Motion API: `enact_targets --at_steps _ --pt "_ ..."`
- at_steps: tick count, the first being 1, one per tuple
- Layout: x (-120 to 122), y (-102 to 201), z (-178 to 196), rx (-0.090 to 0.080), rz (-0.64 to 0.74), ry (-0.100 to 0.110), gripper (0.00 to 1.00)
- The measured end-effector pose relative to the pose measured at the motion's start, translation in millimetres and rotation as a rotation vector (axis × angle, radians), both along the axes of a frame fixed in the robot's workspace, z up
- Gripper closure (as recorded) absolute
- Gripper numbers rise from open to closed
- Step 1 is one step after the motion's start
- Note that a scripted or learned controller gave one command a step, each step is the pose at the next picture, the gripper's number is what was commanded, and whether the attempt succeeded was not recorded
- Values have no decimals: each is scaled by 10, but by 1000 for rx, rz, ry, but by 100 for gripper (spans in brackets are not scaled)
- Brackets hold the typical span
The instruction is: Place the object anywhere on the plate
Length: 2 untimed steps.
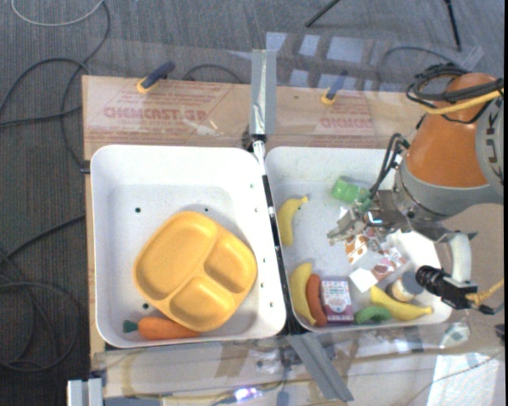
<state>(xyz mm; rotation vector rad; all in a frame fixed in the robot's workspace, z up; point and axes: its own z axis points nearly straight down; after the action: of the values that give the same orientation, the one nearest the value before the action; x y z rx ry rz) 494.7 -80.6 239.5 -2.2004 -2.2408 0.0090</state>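
1. The tool (353, 223) hangs low over the right bin (317, 163), at its middle, under the grey wrist and the orange band of the arm (453, 155).
2. Its tip sits among a small heap of packets (374, 256), and whether it is released or clenched I cannot tell (the metal parts blur into the wrappers there).
3. A green object (349, 190) lies just beyond the tool, toward the bin's far wall and close beside it.
4. A small yellow banana (288, 216) lies to the tool's left, near the wall shared by the two bins.
5. Nearer the camera than the tool, along the bin's front wall, lie a second banana (300, 290), a red-brown sausage-shaped piece (315, 299) touching it, a small pink carton (336, 299), a green piece (372, 315) and a third banana (404, 309).
6. The plate (196, 269), a yellow tray with compartments, lies in the left bin (118, 176), well apart from the tool and to its left (across the dividing wall).
7. A carrot (162, 329) lies by the plate's front edge, at that bin's near wall.
8. Both bins rest on the worktop (165, 108).
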Motion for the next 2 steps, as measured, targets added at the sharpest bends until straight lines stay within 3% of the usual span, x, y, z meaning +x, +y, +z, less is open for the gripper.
enact_targets --at_steps 1,2 --pt "-123 869 -575 4 229 1 100" --pt "-81 1941 -453 4 369 1 100"
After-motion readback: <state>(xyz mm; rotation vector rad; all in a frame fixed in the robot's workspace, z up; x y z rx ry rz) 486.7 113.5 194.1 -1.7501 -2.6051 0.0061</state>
